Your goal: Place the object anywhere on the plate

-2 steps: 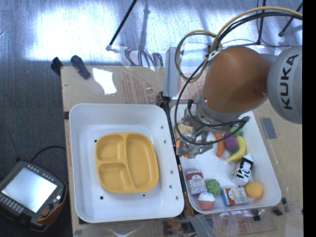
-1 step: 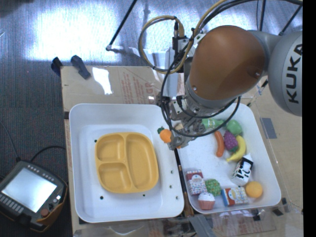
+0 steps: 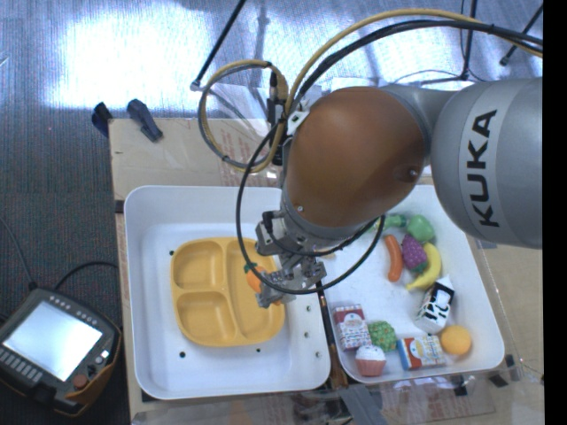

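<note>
One pendant (image 3: pixel 55 348) at far left, off the bench (image 3: pixel 177 153). Two white bins: left bin (image 3: pixel 146 326) holds one yellow plate (image 3: pixel 208 295). Claw (image 3: pixel 273 289) over the plate's right edge; an orange object (image 3: pixel 254 282) sits by its fingers, grip state can't tell. Right bin (image 3: pixel 485 312) holds about ten toy foods, including one banana (image 3: pixel 427 268), one orange ball (image 3: pixel 455 340).

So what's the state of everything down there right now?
Yellow plate: flat in the left bin, compartments bare apart from its right edge under the gripper.
Gripper: low over the plate's right edge.
Small orange thing: at the gripper, whether gripped is unclear.
Toy foods: loose in the right bin.
Milk carton: tilted.
Banana: lying beside the grapes.
</note>
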`<control>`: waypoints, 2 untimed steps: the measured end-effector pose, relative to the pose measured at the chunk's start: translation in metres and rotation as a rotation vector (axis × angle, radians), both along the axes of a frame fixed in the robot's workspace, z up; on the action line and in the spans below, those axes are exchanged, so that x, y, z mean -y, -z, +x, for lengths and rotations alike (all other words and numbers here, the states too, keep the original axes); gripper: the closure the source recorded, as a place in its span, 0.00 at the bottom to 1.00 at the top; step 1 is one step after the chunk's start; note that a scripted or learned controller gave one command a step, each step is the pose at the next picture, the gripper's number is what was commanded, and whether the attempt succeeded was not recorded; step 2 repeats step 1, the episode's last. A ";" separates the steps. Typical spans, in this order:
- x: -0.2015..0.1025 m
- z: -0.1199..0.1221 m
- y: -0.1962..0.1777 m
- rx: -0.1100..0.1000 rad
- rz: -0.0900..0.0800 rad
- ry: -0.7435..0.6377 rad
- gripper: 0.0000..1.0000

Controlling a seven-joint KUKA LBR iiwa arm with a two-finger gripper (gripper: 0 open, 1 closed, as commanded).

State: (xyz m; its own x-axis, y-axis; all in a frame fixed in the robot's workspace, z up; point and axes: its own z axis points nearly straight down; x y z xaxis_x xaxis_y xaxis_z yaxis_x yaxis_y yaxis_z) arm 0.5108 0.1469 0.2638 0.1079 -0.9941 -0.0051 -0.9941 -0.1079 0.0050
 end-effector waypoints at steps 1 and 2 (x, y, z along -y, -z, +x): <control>0.001 0.001 0.000 0.001 -0.001 0.003 0.00; 0.001 0.001 0.000 0.001 -0.001 0.003 0.00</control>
